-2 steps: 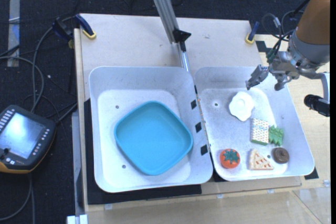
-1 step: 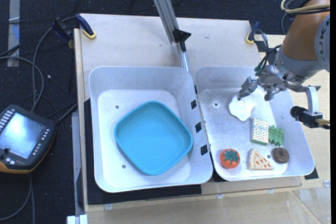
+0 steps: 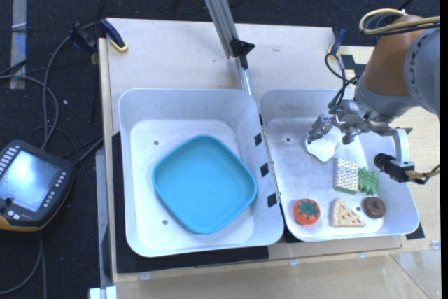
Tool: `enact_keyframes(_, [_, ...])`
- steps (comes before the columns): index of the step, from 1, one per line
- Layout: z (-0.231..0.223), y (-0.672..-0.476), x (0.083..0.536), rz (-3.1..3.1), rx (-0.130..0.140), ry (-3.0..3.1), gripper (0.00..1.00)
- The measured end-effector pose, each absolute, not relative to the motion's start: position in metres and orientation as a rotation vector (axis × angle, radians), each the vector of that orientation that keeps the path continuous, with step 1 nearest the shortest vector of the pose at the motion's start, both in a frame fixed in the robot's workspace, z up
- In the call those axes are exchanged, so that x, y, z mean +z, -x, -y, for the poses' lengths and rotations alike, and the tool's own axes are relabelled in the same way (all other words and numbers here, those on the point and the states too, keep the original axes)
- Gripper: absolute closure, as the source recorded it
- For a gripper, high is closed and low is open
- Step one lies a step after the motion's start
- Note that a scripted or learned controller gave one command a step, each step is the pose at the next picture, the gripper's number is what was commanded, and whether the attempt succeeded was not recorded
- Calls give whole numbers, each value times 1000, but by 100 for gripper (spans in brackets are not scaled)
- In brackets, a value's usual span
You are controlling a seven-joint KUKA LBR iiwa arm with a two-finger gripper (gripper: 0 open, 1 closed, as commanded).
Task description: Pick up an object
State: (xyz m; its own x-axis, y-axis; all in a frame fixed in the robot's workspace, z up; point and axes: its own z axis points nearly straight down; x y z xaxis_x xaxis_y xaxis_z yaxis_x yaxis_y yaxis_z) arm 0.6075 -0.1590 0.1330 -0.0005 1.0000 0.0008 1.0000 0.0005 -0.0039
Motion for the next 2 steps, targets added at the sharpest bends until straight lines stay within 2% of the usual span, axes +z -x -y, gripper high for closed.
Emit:
enact_keyframes(1, [159,-607,93,2220,3,2219,0])
enact_keyframes(2, [159,-608,106,2222,0,2222,100])
